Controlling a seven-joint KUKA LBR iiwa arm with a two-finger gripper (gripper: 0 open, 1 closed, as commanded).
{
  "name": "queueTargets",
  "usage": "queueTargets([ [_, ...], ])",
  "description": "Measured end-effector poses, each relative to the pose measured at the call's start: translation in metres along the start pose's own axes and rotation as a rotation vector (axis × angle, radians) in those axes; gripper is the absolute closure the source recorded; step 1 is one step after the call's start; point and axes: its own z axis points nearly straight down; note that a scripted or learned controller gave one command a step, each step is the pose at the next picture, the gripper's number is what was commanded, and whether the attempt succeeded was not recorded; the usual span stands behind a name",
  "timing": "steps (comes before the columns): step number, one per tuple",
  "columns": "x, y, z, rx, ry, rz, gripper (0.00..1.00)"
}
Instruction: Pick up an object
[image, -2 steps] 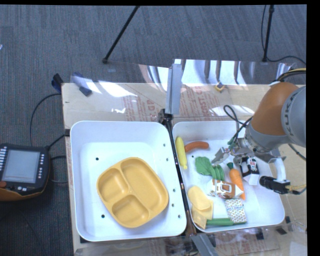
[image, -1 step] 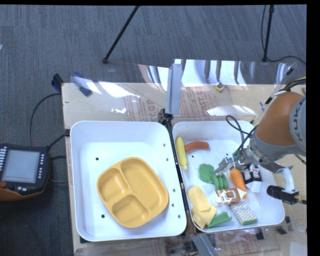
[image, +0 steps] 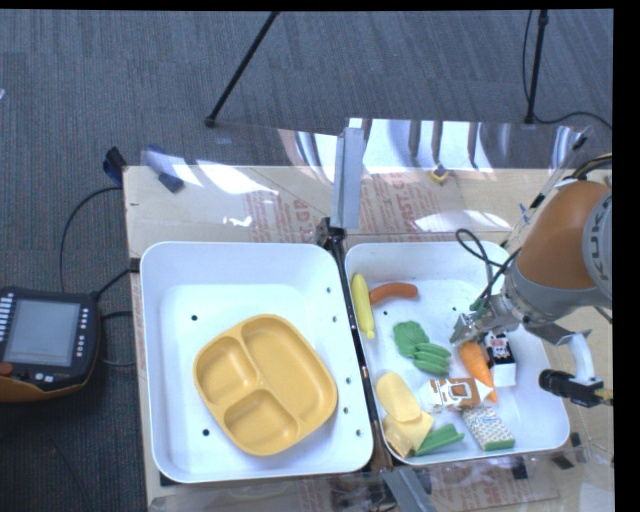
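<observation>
My gripper (image: 468, 329) is low over the right bin (image: 540, 432), right of its middle. Just below it lies an orange carrot (image: 478, 366), whose top end is close to the gripper; I see nothing lifted. Green pea pods (image: 420, 345) lie just left of the gripper. A small white, red and black item (image: 499, 352) lies to the right of the carrot. Toward the bin's left side are a red sausage (image: 393, 292) and a yellow banana (image: 361, 305).
A yellow piece (image: 398, 398), a green bean (image: 441, 438), a small brown packet (image: 455, 392) and a speckled bar (image: 488, 427) lie along the right bin's front. The left bin (image: 175, 285) holds a yellow divided plate (image: 264, 382). A handheld controller (image: 42, 340) sits at far left.
</observation>
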Motion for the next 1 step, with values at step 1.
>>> queueTargets([
  [1, 0.0483, 0.0441, -0.1015, -0.001, -0.014, 0.146, 1.00],
])
